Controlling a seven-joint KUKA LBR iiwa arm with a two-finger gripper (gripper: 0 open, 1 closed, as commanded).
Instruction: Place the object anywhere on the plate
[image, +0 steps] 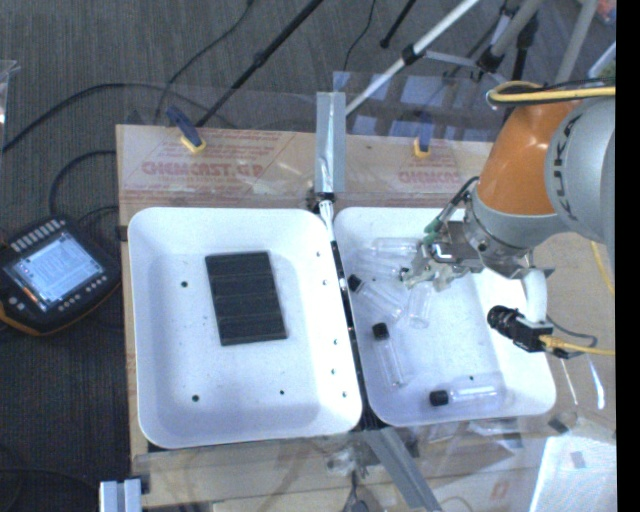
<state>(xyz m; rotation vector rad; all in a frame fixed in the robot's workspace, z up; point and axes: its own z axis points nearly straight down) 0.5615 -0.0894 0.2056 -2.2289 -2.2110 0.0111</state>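
Can see a dark ribbed plate lying flat in the middle of the left bin, well apart from all four white walls, with bare floor all round it. Can see nothing lying on top of the plate.

Can see the grey and orange arm reaching in from the right and hanging over the far half of the right bin. Can see the jaws low over a huddle of clear tubes, near the wall between the two bins. Cannot tell the jaws' state, released or clenched, because of glare and see-through plastic all mixed up there. Cannot pick out any tube gripped between them.

Can count two more tubes with black caps: one pointing toward the near wall, another lying close along that near wall. Can find some open floor between those two.

Can see a black plug with a yellow cable just over the right bin's right rim. Cannot see the arm's upper part, cut off by the picture's edge. Can see a hand controller on the floor, left of the surface.
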